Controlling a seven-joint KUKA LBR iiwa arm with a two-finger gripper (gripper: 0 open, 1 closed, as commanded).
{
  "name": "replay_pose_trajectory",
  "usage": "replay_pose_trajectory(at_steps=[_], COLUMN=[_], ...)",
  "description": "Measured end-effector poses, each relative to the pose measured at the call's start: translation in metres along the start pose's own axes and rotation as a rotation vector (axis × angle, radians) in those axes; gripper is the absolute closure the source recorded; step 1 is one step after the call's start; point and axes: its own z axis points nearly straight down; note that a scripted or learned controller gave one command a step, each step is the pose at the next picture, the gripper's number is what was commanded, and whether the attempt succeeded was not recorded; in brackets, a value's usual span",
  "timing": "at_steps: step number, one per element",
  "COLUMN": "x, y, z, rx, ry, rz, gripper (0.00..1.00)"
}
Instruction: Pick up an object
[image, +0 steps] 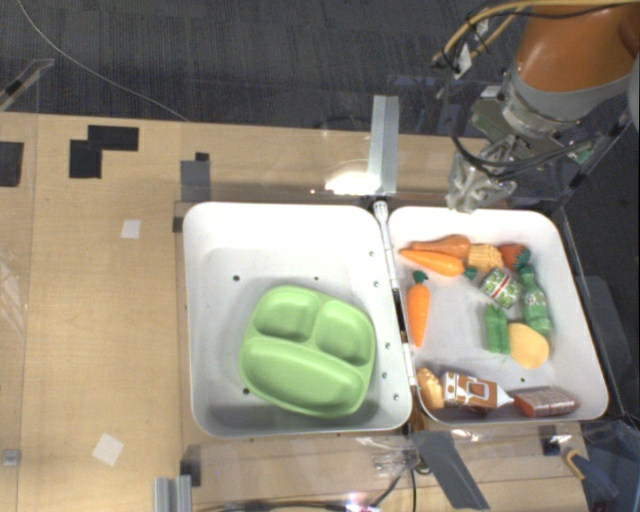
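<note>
From above the desk, the grey-and-orange arm hangs over the far right corner with its gripper poised just past the far rim of the right bin. Whether it is spread or pressed together cannot be told from here, and nothing is seen pinched in it.

To do this step well, the arm would need to settle on one item with bare floor around it and come straight down over it. The small carrot by the bin's left wall looks the safest choice. The far-edge cluster is crowded, and a descent there risks nudging neighbours.

Closest to the gripper, just inside the far edge, a large carrot lies touching a piece of corn, with green bottles packed alongside. A yellow lemon sits toward the right wall. A sauce bottle and a brown bar lie along the near edge, well apart from the gripper.

The left bin holds a green divided plate.
</note>
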Motion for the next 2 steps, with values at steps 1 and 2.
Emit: replay_pose_trajectory(at_steps=[1,2], x=[-0.027,-0.029], y=[0.023,0.022], z=[0.006,-0.008], rx=[-0.002,0.005], ry=[0.002,-0.009], rz=[0.141,0.140], gripper=[1.00,1.00])
